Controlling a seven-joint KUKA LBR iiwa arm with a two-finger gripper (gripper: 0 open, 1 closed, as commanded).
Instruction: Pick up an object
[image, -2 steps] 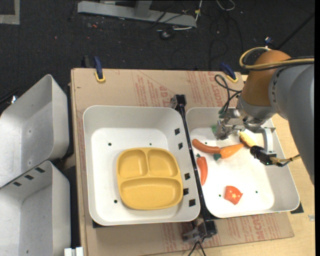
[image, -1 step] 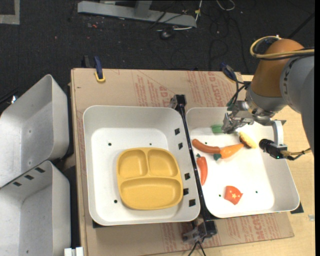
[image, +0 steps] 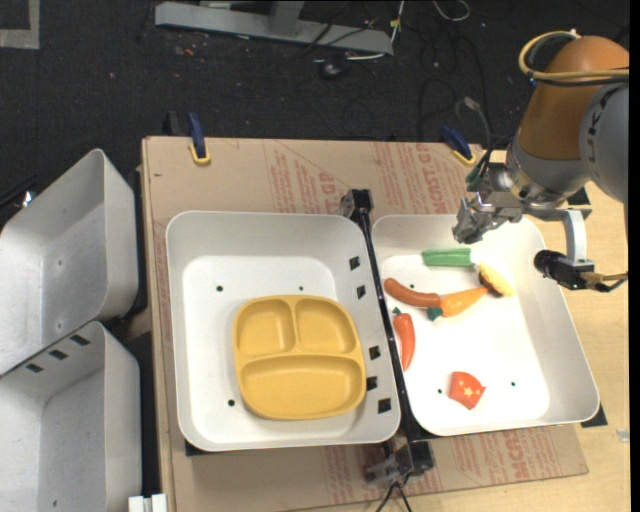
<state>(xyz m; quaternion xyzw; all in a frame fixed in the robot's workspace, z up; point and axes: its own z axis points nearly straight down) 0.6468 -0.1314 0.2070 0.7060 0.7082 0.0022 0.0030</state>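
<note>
Cardboard-covered tabletop (image: 260, 165) carries two shallow white bins set side by side. In the left bin (image: 200, 240) a yellow divided plate (image: 298, 356) is laid flat. The right bin (image: 560, 370) holds the small toy foods: a green pod (image: 447, 257) near the far wall, a yellow piece (image: 496, 281) just right of it, a brown sausage (image: 412, 293) touching an orange carrot (image: 461, 300), a red chili (image: 404, 338) by the left wall, and a red strawberry (image: 466, 389) apart toward the near side. The claw (image: 471, 228) is seen above the bin's far edge, just beyond the green pod; whether it is spread or closed cannot be made out, and nothing is seen gripped.
</note>
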